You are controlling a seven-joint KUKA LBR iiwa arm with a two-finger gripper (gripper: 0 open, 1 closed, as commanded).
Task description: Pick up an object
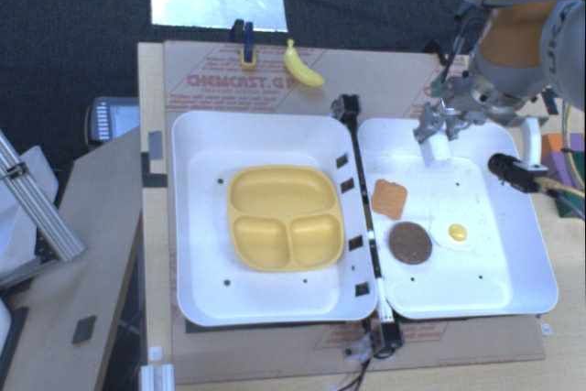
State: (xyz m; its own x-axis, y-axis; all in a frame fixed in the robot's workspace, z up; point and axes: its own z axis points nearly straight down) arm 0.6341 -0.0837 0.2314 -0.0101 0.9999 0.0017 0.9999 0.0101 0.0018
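In the right bin [513, 288] lie an orange toast-like piece [390, 198], a round brown patty [410, 244] and a fried egg [455, 234]. My gripper [438, 139] hangs over the back part of that bin, behind and to the right of the orange piece. Nothing shows between its fingers. The left bin [197, 197] holds a yellow divided tray [280, 217].
A yellow banana [302, 68] and a yellow-blue clamp [246, 46] lie on the cardboard behind the bins. A black divider with clips [357, 197] runs between the bins. A black fitting [513, 171] juts over the right bin's right side. The arm [531, 5] looms at the upper right.
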